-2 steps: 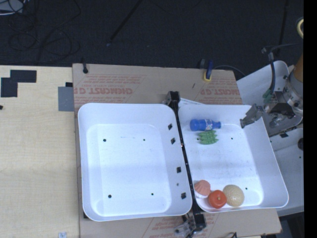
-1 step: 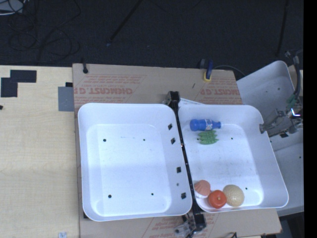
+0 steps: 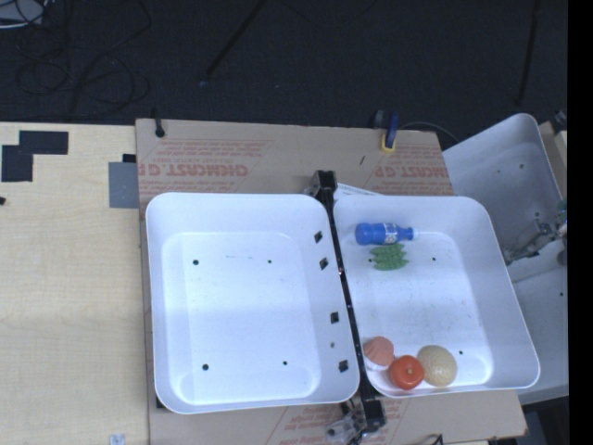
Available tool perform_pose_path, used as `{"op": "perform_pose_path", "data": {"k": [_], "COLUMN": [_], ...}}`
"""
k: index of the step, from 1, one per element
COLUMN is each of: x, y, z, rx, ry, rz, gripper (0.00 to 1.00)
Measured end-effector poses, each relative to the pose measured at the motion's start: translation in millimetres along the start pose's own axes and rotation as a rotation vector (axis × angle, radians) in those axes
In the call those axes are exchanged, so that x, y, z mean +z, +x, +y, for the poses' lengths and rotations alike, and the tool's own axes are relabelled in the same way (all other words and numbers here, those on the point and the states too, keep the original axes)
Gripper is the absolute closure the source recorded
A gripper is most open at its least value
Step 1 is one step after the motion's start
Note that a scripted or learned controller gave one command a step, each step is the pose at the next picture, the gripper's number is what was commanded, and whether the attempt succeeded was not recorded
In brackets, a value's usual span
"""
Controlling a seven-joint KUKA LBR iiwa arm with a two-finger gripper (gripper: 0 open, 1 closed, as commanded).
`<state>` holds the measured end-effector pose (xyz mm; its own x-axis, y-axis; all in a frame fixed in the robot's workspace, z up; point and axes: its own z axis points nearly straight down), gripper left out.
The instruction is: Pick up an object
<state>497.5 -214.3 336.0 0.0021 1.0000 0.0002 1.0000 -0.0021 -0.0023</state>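
White plastic dominates the scene: two shallow bins sit side by side on a printed cardboard sheet (image 3: 278,160) that covers part of the pale wooden bench (image 3: 65,295). The left bin (image 3: 157,248) shows a bare floor with a few small dark holes. The right bin (image 3: 496,276) holds every candidate for the pick.

A blue bottle (image 3: 382,234) lies on its side near the far wall of the right bin, white cap pointing right. Just beside it, toward the camera, is a small green leafy piece (image 3: 389,258); whether the two touch is hard to say. In the near corner three rounded things are bunched together: a pink piece (image 3: 378,349) against the dividing wall, a red-orange ball (image 3: 406,372) touching it, and a beige ball (image 3: 436,364) pressed to the red one's right. They have probably rolled into that low corner, which suggests the floor slopes a little toward it.

A row of black clips (image 3: 335,290) joins the bins along their shared edge, presumably so they do not slide apart. A yellow-and-blue clamp (image 3: 389,137) at the far edge likely pins the cardboard down.

Whether the gripper is released or clenched cannot be told. The pick has not begun, judging by everything resting on the bin floor. The bottle looks the easiest target, lying apart from walls; the crowded trio leaves little room around it.
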Motion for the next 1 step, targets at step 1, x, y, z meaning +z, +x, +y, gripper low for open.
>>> {"op": "perform_pose_path", "data": {"k": [1], "x": [-0.6], "y": [1.2], "z": [-6.6], "rx": [-0.001], "ry": [0.0], "rz": [0.001], "gripper": [0.0]}}
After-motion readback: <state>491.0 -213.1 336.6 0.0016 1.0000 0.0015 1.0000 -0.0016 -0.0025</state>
